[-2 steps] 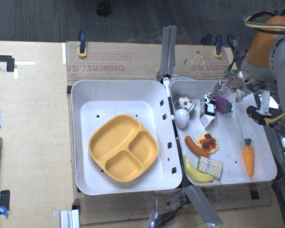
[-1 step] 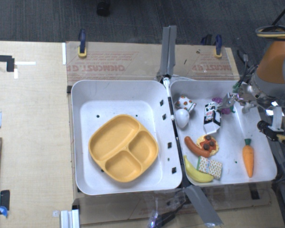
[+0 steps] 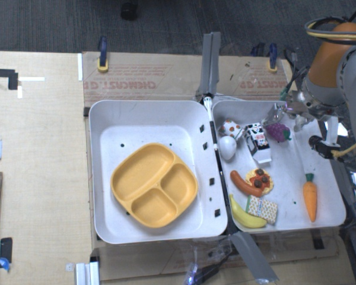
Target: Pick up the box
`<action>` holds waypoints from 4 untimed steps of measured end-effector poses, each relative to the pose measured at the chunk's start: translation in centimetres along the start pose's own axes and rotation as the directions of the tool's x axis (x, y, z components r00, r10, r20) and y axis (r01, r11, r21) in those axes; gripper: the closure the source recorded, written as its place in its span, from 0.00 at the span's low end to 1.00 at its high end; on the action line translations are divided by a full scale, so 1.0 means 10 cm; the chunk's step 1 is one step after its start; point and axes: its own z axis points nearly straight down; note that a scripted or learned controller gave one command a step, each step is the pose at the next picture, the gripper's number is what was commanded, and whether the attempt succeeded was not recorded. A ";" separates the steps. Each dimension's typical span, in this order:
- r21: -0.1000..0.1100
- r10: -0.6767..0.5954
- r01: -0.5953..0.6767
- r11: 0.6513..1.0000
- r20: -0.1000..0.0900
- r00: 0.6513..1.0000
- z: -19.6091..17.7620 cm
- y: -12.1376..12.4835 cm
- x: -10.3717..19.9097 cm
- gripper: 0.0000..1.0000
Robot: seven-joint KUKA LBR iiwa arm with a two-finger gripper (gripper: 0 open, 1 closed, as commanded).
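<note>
Where arm enters right bin (image 3: 338, 177), tool (image 3: 289, 113) hangs near purple grapes (image 3: 278, 131); grip state unclear, possibly unloaded; box (image 3: 259, 142) apart.

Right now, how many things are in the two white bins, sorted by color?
Yellow: 2, the divided plate and the banana
Orange: 1, the carrot
Purple: 1, the grapes
White: 1, the egg
Mixed colors: 5, the box, hot dog, pizza slice, cracker packet, spotted toy
Total: 10
</note>
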 end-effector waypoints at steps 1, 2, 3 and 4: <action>0.004 0.125 -0.125 0.992 -0.001 0.992 -0.18 -0.81 0.41 0.00; 0.004 0.126 -0.126 0.992 -0.001 0.992 -0.18 -0.81 0.40 0.00; 0.003 0.087 -0.087 0.996 -0.001 0.996 0.16 -1.34 0.16 0.00; 0.005 0.266 -0.266 0.964 0.000 0.964 -0.34 -1.60 0.65 0.00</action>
